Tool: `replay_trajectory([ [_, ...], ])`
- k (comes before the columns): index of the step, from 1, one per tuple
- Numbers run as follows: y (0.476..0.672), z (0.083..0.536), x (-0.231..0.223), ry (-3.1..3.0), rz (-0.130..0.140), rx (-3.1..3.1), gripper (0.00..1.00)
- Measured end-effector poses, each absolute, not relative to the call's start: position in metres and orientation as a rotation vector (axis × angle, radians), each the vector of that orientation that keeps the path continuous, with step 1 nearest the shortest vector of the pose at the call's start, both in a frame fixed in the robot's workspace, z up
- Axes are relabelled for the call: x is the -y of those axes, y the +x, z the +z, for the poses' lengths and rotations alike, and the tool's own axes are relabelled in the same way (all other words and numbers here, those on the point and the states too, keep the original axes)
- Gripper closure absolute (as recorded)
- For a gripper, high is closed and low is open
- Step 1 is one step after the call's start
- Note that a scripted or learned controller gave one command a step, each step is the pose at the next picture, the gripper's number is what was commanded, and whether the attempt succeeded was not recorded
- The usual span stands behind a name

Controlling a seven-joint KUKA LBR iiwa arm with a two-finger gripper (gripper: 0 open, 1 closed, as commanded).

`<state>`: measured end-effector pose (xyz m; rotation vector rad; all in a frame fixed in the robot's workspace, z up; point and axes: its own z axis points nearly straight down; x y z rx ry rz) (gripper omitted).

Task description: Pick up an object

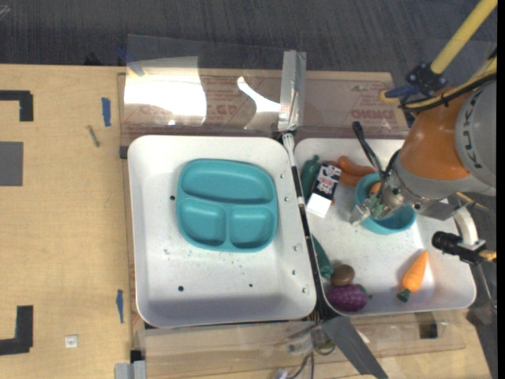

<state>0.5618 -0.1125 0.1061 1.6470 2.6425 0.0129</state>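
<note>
The arm (442,144) comes in from the right and its gripper (377,208) is down inside the right bin (450,287), at a small blue bowl (388,212). The metal parts of the tool are over the bowl's left side, but from here I cannot tell how the tool is set or if something is in it; the wrist covers too much. A black cable (367,148) runs from the wrist over the back of this bin. In the right bin there are several toy foods. An orange carrot (414,273) lies near the front right corner, well apart from the bowl. A purple grape bunch (348,296) is at the front left corner, and a brown round piece (342,274) is just behind it, touching or almost touching. Near the back left, a small black and white box (323,189) lies beside a green piece (310,170), and an orange piece (353,166) is just behind the bowl. The box has some print on it, too small to read. The left bin (150,251) holds a teal tray (227,204) with three compartments, one long at the back and two smaller at the front. Behind the bins there is a clear plastic panel (237,101) with red writing, which I cannot read.
</note>
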Motion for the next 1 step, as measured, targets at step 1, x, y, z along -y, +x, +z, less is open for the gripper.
replay_trajectory([
  [1,0.5486,0.2046,0.0433,1.765,0.011,-2.591,1.0],
])
